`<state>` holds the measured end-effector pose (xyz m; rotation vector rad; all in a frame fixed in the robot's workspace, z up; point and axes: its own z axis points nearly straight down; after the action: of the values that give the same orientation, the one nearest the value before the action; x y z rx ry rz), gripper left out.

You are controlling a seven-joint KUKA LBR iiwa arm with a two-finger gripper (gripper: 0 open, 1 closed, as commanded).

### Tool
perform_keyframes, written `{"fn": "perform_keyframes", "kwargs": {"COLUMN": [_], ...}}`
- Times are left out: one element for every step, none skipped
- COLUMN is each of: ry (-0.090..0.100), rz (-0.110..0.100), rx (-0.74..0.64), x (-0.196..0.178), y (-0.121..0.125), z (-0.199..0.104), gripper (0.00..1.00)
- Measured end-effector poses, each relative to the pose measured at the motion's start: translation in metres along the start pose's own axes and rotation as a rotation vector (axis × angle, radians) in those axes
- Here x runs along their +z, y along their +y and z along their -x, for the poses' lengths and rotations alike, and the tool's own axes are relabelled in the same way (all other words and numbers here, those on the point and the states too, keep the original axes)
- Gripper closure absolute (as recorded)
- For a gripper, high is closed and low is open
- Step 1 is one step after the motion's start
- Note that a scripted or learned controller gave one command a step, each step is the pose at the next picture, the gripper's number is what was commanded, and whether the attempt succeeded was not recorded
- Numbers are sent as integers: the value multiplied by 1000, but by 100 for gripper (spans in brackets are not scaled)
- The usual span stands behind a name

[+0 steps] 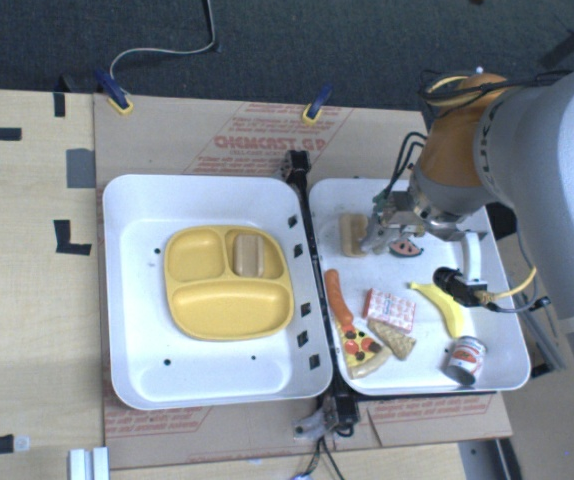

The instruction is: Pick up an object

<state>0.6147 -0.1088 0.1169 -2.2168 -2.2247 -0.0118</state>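
Camera view, from left to right: bare tan surface (27, 298) with black tape marks, then a cardboard sheet (257, 143) under both bins. On the left, a shallow white bin (132, 368) holding a yellow divided tray (229, 280), with a brownish bread-like piece (250, 255) lying in the tray's upper right compartment. Beside it, past a black clamped seam, the right white bin (512, 368) with a scatter of toy food: an orange hot dog (338, 297) lying lengthwise along the left wall, a pizza slice (363, 351) at its lower end, a tan bread slice (354, 234) near the top, a red-and-white packet (391, 310) in the middle with a brown wedge (399, 343) just below, a banana (447, 309) to the right, a small can (464, 358) near the lower right corner. Over the upper middle of this bin, the pincer (387, 236), lowered just beside the bread slice and next to a reddish round piece (407, 249); spread or pressed together, cannot tell, and nothing visibly pinched. Farthest right, the grey arm (537, 158) with its orange band.
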Motion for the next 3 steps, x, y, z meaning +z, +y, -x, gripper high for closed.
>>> {"fn": "perform_keyframes", "kwargs": {"ry": [0,1,1], "rz": [0,-1,-1], "rx": [0,-1,-1], "x": [0,-9,-9], "y": [0,0,0], "z": [0,-1,-1], "gripper": [0,100,0]}}
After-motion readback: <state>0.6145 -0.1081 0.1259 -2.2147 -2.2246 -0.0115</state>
